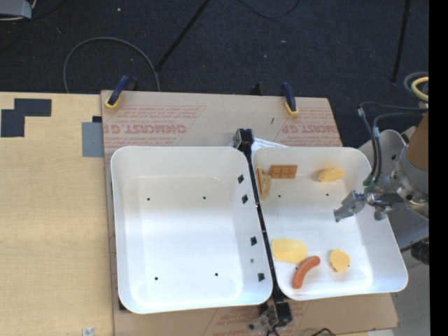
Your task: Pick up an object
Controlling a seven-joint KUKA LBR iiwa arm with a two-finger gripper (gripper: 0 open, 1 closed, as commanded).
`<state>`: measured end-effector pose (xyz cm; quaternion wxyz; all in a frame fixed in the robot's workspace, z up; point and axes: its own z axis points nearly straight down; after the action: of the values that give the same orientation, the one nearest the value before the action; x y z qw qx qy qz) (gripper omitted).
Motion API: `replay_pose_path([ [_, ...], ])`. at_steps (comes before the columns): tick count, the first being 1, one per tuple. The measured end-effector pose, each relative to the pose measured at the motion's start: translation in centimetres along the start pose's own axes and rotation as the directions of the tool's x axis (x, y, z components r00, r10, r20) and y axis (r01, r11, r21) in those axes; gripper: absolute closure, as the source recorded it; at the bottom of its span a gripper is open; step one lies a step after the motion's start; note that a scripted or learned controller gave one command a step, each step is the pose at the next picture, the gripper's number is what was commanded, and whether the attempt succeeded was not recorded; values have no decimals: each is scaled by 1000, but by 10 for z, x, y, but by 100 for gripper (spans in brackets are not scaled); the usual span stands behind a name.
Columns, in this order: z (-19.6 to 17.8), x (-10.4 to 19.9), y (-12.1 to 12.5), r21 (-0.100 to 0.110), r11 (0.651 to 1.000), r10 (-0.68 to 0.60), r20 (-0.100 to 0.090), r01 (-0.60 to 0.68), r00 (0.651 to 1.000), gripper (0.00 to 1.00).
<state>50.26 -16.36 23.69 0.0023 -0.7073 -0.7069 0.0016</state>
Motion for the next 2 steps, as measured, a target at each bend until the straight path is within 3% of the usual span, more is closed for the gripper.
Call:
replay_pose_path([
  [1,-2,0,1,-5,1000,-1,1,1,1000,0],
  [2,50,-9,5,0,1000,0,0,0,1000,0],
])
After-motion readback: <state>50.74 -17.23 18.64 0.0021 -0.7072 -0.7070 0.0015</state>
